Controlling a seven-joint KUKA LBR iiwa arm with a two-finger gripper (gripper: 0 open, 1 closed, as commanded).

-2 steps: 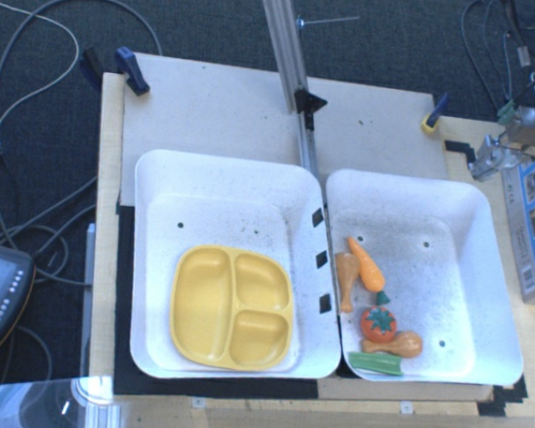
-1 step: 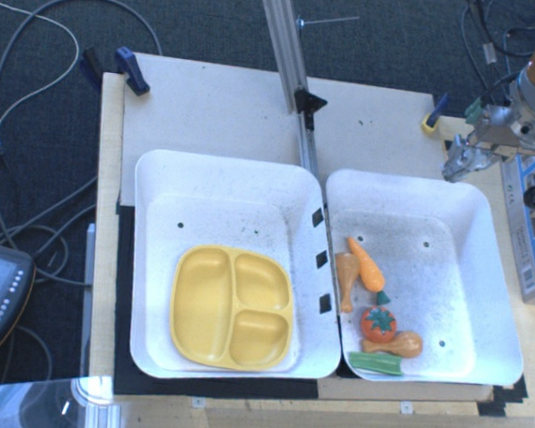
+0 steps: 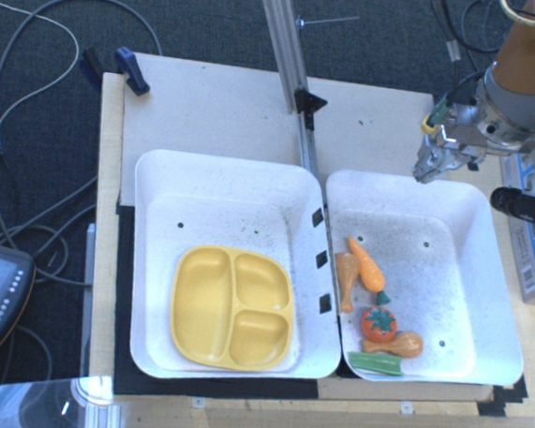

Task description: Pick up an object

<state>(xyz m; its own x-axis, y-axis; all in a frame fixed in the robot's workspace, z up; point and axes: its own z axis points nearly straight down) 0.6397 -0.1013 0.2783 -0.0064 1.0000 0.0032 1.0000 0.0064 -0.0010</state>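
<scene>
Reaching in from the right, I start with the table [image 3: 221,110], a pale board carrying two shallow white bins side by side so that one can feed the other. The left bin [image 3: 157,188] holds a yellow divided tray [image 3: 233,307] lying flat near its front, out of my way. The right bin [image 3: 469,275] holds what I am after: toy foods bunched against its left wall and front corner, probably where they slid down the sloped floor. Going down in size, there is a carrot [image 3: 366,264] lying slantwise, a tan piece [image 3: 346,280] just beside it along the wall, a brownish piece [image 3: 406,344], a red tomato [image 3: 378,323] touching it, and a green pod [image 3: 375,363] flat at the front lip. My gripper [image 3: 431,167] hangs over the bin's back rim, well apart from the cluster and carrying nothing; I cannot tell how its jaws stand. I judge the carrot the easiest target, since its upper end is free.
</scene>
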